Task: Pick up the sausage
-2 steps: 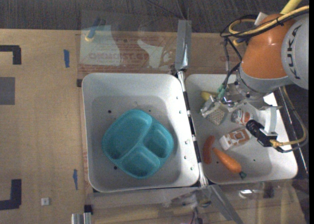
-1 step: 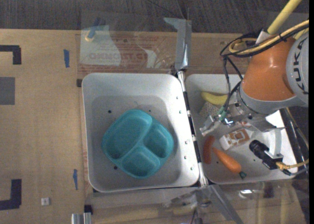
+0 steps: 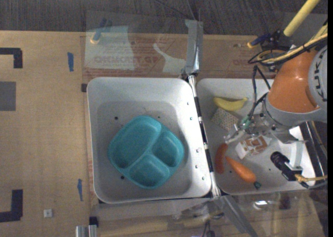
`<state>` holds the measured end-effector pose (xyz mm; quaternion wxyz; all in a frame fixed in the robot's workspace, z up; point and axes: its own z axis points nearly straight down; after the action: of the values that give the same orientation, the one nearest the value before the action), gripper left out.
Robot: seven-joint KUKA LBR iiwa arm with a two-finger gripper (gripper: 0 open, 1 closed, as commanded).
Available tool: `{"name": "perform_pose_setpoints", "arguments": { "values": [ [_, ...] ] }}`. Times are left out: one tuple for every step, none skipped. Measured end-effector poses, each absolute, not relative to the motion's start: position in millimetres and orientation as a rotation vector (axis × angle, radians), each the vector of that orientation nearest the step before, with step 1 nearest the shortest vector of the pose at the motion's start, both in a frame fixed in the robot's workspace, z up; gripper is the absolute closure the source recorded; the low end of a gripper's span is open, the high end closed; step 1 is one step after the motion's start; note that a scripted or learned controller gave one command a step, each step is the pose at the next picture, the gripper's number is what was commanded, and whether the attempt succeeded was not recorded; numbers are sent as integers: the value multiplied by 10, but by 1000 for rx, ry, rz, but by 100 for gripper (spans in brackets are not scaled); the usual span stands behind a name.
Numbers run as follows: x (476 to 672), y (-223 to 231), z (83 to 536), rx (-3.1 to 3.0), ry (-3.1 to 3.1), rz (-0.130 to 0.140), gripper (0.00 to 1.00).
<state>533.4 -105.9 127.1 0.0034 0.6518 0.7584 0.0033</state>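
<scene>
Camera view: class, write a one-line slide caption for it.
Arm's hand hovers over the right bin, sausage lying beside a carrot; teal tray in the left bin.

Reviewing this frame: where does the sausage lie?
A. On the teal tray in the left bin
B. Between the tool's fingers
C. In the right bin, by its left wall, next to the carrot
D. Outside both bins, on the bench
C: the sausage lies in the right bin along its left wall, with the carrot just beside it.

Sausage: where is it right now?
In the right bin, against its left wall: the sausage lies just left of the carrot.
</scene>
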Motion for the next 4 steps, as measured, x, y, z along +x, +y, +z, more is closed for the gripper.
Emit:
{"name": "perform_pose_setpoints", "arguments": {
  "values": [
    [5105, -983, 890, 2020, 2390, 11, 0],
    [5111, -997, 997, 2024, 2383, 16, 100],
    [5110, -998, 996, 2024, 2383, 16, 0],
    [5095, -952, 890, 1797, 2566, 7, 0]
  ]
}}
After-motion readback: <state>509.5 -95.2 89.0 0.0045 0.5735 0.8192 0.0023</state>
